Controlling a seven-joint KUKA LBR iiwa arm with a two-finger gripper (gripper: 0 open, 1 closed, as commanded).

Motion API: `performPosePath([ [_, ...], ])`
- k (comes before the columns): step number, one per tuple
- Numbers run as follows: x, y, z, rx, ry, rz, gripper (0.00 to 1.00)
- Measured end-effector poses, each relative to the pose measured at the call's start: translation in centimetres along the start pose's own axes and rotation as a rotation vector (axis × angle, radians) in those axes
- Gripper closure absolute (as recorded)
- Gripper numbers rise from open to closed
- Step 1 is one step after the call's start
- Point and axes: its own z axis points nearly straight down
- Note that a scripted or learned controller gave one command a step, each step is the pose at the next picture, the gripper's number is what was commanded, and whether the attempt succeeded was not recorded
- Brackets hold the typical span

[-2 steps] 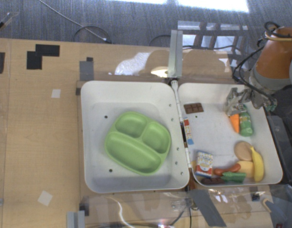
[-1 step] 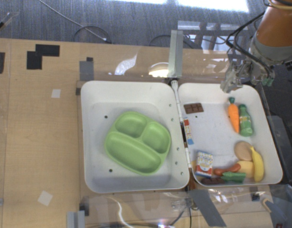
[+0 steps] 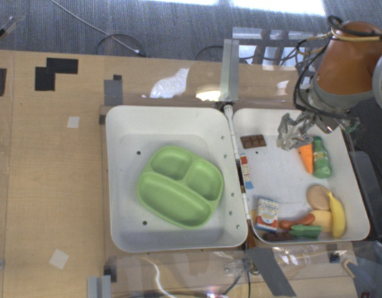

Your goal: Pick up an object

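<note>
You are looking at a matt wood-grain worktop [image 3: 48, 185], smooth white plastic bins [image 3: 122, 166] catching soft glare, a satin green plastic divided plate [image 3: 180, 185], a glossy yellow banana [image 3: 337, 215], bare shiny metal fingers [image 3: 290, 135].

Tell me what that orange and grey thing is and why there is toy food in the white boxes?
That is a robot arm. One camera looks down on it from above. At its tip is a metal gripper, like a two-finger hand, hanging over the right bin. That bin holds pretend food: a carrot, a green bottle, a banana, a small box and a chocolate bar. The left bin holds a green divided plate. The robot is meant to pick something up; I cannot see anything between its fingers.
</note>
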Motion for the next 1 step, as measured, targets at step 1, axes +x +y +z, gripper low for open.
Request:
performPosePath([
  [1, 5.92, -3.98, -1.55, 0.004, 0.0, -0.214, 1.0],
])
